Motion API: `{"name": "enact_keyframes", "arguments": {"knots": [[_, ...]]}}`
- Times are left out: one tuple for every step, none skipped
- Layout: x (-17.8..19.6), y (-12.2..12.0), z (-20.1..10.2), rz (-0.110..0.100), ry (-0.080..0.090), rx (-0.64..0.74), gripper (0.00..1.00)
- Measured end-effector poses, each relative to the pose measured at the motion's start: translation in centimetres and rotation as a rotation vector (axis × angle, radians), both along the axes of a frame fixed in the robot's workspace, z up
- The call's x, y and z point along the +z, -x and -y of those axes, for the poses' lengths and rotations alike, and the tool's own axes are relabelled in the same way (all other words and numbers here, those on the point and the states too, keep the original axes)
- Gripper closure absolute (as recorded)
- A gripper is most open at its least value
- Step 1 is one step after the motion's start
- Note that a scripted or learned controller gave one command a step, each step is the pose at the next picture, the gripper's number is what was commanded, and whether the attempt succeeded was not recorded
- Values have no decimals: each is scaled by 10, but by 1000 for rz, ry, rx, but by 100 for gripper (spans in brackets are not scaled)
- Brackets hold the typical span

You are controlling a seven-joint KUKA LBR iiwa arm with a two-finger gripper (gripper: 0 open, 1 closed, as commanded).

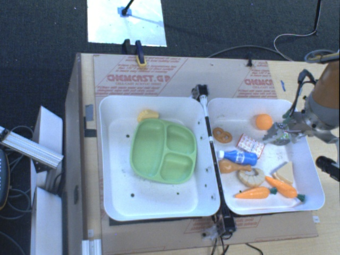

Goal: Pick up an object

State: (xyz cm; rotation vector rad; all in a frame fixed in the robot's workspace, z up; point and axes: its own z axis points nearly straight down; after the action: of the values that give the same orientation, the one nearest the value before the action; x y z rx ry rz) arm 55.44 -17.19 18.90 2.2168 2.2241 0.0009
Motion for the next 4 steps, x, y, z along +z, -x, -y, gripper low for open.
{"name": "enact_keyframes", "arguments": {"knots": [[-84, -44, 34, 24, 12, -1, 0], [-104, -94, 34, 1, 0, 1, 0], [-104, -115, -2, 2, 0, 3, 0], [-104, -84, 12, 1, 1, -1, 0]]}}
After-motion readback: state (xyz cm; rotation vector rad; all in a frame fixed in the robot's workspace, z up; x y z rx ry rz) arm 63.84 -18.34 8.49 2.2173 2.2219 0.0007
